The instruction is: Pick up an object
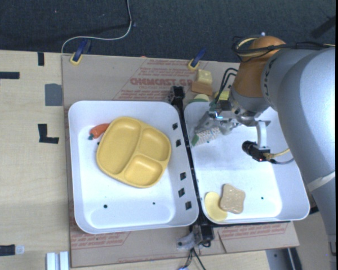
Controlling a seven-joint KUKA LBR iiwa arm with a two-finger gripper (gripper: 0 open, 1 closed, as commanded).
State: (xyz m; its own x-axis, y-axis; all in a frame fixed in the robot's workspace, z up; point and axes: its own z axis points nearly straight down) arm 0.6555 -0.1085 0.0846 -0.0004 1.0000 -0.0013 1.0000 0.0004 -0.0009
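Note:
My gripper [207, 133] hangs low over the back left corner of the right bin [281, 184], close to the divider between the bins. A small green bit [194, 142] peeks out at its tip, too small to identify. A tan bread slice [233, 198] lies at the front of the right bin, overlapping a pale yellow disc [214, 207]. In the left bin [84, 179] a yellow divided plate [134, 151] rests tilted, and an orange carrot-like piece [99, 130] sticks out from under its back left edge.
Behind the right bin, on the cardboard, stand a tan block [203, 82] and a pale green object [200, 98]. The grey arm [310, 111] covers the right bin's right side. A black cable [265, 153] loops off the wrist.

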